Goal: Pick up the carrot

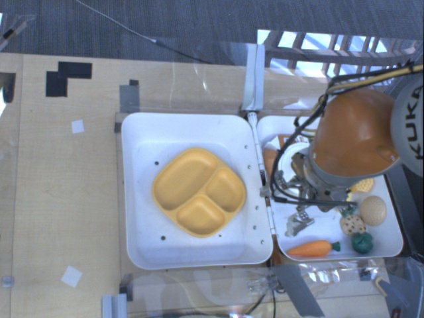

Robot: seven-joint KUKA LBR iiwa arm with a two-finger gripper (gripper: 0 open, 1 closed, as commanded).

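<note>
The carrot (309, 248), orange with a small green top at its right end, lies on its side near the front edge of the right bin (395, 244). My gripper (299, 222) hangs just above and behind the carrot, a little left of its middle, apart from it. The arm's orange band (354, 134) and wrist cover much of the right bin behind the gripper.
A yellow divided plate (199, 191) sits in the left bin (139, 244). In the right bin, right of the carrot, lie a beige egg (373, 211), a speckled cookie (352, 225) and a green broccoli piece (362, 242). A brownish item (269, 159) lies by the divider.
</note>
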